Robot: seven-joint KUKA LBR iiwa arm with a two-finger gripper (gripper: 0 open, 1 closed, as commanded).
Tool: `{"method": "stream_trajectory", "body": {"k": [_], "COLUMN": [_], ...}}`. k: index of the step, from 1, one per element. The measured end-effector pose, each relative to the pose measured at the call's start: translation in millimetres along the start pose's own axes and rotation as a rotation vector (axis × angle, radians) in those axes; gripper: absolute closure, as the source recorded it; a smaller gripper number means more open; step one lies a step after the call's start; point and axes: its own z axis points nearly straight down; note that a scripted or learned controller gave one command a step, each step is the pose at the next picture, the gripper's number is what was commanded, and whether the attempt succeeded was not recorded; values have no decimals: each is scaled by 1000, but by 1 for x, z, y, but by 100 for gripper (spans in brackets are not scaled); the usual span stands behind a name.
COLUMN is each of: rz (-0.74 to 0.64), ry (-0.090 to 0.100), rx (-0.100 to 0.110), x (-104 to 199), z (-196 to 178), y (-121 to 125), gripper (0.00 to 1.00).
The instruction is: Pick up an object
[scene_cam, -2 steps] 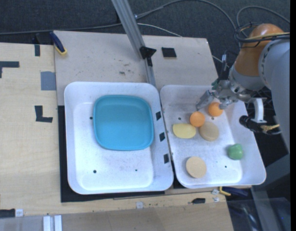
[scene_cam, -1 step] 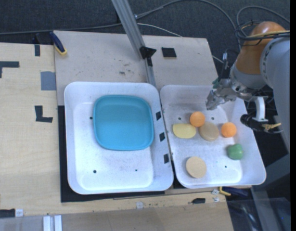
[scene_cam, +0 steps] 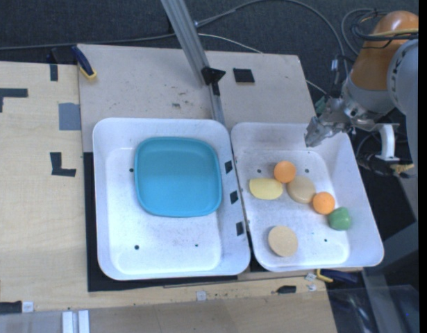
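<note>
- Round tan disc-shaped piece (scene_cam: 282, 241): nearest the camera, lying flat at the front of the right shallow white bin (scene_cam: 359, 255).
- Flat turquoise square plate (scene_cam: 178, 175): alone in the left shallow white bin (scene_cam: 116, 255), away from the coming move.
- Pale yellow oblong piece (scene_cam: 266, 189): long axis running left to right, just beside a small orange ball (scene_cam: 285, 171).
- Beige rounded piece (scene_cam: 301, 189), second orange ball (scene_cam: 323, 202), green rounded piece (scene_cam: 340, 218): a row trending toward the bin's right front.
- Gripper (scene_cam: 317, 134): over the right bin's far right corner on the counter (scene_cam: 32, 186), holding nothing; whether it is spread or pressed together cannot be told.
- Key relation: every candidate lies toward the camera from the gripper; the first orange ball is judged closest.
</note>
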Motion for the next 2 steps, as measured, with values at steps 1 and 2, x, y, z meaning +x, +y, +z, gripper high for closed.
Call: {"method": "stream_trajectory", "body": {"k": [1,2], "rz": [0,-3], "ry": [0,1], "rx": [1,1], "x": [0,41], "z": [-25,-37], "y": [0,-20], "gripper": [100,100]}}
